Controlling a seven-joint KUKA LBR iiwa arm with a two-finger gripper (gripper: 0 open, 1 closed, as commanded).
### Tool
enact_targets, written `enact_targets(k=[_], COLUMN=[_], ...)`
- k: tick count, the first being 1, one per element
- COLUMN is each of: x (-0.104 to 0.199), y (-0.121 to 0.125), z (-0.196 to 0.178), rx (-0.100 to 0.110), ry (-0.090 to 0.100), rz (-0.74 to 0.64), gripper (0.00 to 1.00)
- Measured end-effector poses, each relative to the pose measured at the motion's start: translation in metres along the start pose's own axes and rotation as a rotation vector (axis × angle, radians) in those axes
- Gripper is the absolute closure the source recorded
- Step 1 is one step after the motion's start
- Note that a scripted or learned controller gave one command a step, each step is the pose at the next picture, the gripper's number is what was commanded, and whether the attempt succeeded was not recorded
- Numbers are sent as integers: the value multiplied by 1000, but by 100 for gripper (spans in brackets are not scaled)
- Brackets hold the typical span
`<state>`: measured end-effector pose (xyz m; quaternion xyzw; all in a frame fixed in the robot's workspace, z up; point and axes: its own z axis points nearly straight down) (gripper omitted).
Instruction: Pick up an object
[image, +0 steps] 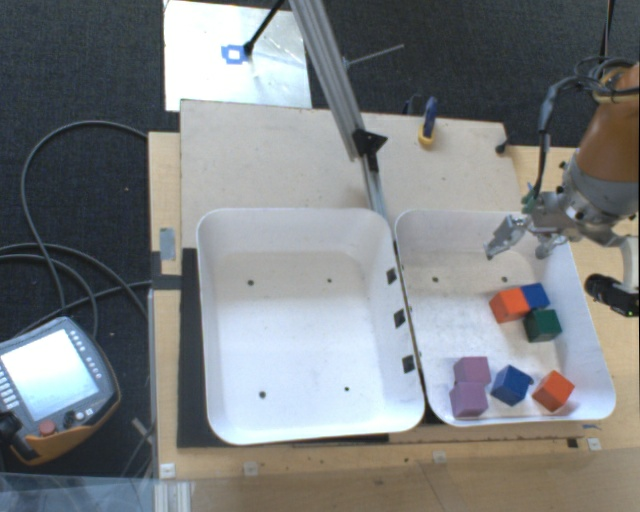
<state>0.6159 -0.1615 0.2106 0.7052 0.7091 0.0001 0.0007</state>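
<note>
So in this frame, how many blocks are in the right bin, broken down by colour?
Orange blocks: 2
Blue blocks: 2
Green block: 1
Purple blocks: 2
Total: 7, all in the right bin

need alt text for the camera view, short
The arm's hand hangs open over the right bin, above a cluster of coloured blocks near its front right. The left bin sits beside it.
</note>
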Motion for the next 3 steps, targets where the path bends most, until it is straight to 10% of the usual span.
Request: enact_targets(k=[1,2,3], x=[23,-51,-52], y=[-68,-132,-61], z=[65,123,119], rx=[10,5,-6], ry=[4,-1,-2], rz=[4,14,-2], gripper=[0,0,0])
